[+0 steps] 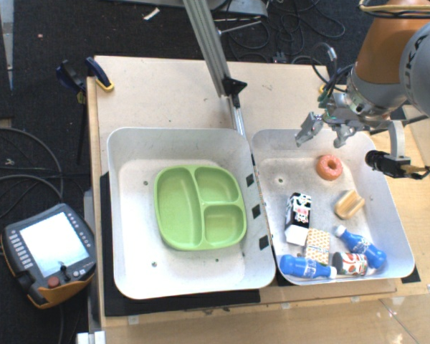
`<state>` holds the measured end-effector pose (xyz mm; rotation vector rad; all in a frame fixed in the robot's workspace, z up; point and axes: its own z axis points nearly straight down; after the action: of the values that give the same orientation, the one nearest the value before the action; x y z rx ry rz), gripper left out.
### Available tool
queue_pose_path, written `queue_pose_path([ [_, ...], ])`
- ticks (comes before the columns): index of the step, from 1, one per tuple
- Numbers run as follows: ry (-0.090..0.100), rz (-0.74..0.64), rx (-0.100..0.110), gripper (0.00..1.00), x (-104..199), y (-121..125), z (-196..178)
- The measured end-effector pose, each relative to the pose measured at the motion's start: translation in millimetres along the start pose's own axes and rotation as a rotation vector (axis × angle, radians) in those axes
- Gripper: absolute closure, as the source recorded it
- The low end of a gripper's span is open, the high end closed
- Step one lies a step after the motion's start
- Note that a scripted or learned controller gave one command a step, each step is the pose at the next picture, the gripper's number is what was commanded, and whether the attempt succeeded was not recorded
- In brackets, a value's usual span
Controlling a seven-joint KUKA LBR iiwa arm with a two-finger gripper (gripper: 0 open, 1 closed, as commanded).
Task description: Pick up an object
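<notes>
1. End effector [322,136]: two fingers spread apart, nothing between them, poised over the far edge of the right bin [272,156]. One finger [306,130] points toward the left of the view, the other [342,137] lies nearer the doughnut.
2. Arm [394,49]: grey body with an orange band, entering from the right; its upper part is cut off by the frame edge, and cables at the wrist obscure the mounting of the fingers.
3. Doughnut [330,167]: orange-pink ring lying flat in the right bin, just beside the end effector and apart from it.
4. Bread roll [349,204]: tan, oblong, near the right wall of the same bin.
5. Cow-patterned carton [298,214]: black and white, lying near the middle of the bin; its print is too small to read.
6. Patterned box [316,246]: orange and white, touching the carton's near end.
7. Blue bottle [306,267]: lying on its side along the near wall; its label is illegible.
8. Second blue bottle [360,249]: white cap, tilted, with a red-and-white item [352,264] pressed against it whose nature cannot be made out.
9. Left bin [129,163]: carries a green divided plate [200,206] with three compartments.
10. Tabletop [158,92]: pale board bearing both bins; a metal pole [211,41] rises across it, cut off at the top.
11. Handheld controller [49,253]: on the floor at lower left, partly cropped.
</notes>
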<state>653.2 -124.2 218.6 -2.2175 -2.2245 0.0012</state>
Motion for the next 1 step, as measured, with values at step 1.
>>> queue_pose_path([
  [1, 0.0, 0.0, -0.001, 0.0, 0.0, 0.2, -0.2],
])
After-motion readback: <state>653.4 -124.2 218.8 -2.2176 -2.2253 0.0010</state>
